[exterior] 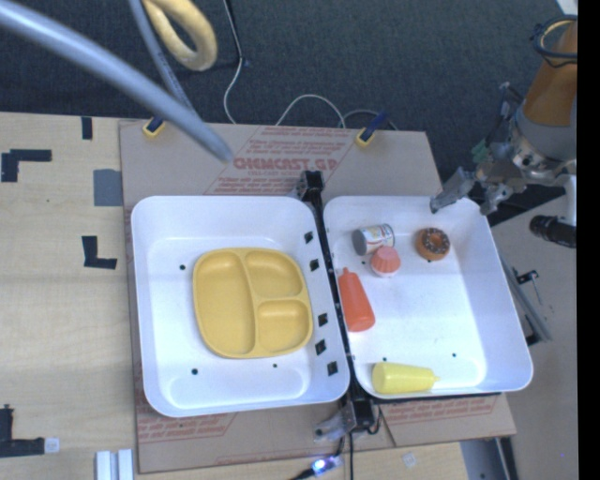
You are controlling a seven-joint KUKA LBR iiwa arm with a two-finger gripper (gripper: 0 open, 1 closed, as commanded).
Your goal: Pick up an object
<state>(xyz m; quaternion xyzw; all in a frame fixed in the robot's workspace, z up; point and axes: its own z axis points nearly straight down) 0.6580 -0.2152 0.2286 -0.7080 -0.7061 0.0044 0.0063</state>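
Observation:
The right bin (487, 309) holds a brown round donut-like piece (432, 244), a small silver can (372, 237) on its side, a pink piece (385, 262), an orange carrot-shaped object (355, 300) against the left wall, and a yellow lemon-shaped object (403, 378) at the near edge. My gripper (469, 195) hangs over the far rim of this bin, just behind and to the right of the brown piece. It is open, with nothing between its fingers. The grey arm with its orange band (553, 84) rises at the upper right.
A yellow divided plate (251, 302) lies in the left bin (159, 281). A black divider (323, 281) runs between the bins. A grey pole (103, 66) and a yellow loop (183, 28) cross the top left. Cables lie behind the bins.

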